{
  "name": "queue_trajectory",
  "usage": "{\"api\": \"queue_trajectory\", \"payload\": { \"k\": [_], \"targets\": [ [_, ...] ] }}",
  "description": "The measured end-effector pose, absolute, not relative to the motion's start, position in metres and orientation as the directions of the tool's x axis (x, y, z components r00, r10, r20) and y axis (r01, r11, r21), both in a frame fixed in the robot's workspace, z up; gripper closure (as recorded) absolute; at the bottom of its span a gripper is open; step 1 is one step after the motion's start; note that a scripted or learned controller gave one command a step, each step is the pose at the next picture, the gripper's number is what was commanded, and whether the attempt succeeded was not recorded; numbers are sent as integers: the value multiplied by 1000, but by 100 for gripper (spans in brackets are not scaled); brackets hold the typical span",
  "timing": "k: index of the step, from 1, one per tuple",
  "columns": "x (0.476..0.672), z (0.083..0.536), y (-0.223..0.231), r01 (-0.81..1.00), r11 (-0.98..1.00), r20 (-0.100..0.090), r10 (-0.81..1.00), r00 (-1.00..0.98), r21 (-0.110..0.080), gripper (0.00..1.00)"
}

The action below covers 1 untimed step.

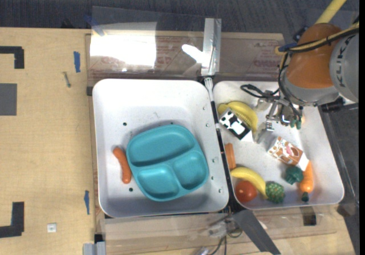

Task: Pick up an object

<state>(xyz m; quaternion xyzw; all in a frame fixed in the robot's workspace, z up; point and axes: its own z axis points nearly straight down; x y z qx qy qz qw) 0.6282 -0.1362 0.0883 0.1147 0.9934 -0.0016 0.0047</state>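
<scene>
My gripper hangs over the upper middle of the right bin, below the arm's orange band. It is just right of a yellow banana and a black-and-white cube, and just above a small orange-and-white carton. I see nothing held in it. Lower in that bin lie a second banana, a red tomato, a green knobbly fruit, a broccoli piece, a carrot and an orange sausage by the divider.
The left bin holds a teal divided plate and an orange sausage at the plate's left. A clear panel and metal bracket stand behind the bins. Cables hang around the wrist.
</scene>
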Motion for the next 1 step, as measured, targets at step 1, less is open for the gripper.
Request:
{"api": "queue_trajectory", "payload": {
  "k": [1],
  "targets": [
    [568, 89, -171, 180, 984, -9, 180, -984, -1, 0]
  ]
}}
